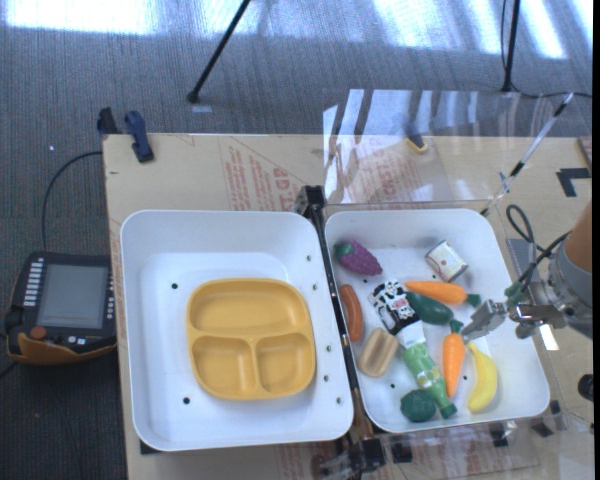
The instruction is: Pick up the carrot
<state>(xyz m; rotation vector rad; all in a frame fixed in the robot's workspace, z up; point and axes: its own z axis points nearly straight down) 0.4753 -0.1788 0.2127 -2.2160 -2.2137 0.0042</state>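
Observation:
Two orange carrots lie in the right bin (510,258). One carrot (437,291) lies flat, its green top pointing right, just right of a cow-patterned carton (389,304). The other carrot (453,360) points toward the near edge, between a green bottle (424,362) and a banana (483,377). My gripper (482,320) reaches in from the right and hangs low over the bin. It is just right of the second carrot's leafy top and below the first carrot's tip. No carrot is visibly held.
The right bin also holds a purple vegetable (358,258), a small box (446,260), a sausage (351,311), a dark green vegetable (430,310), a bread piece (377,352) and broccoli (416,405). A yellow divided plate (250,336) sits in the left bin (150,268).

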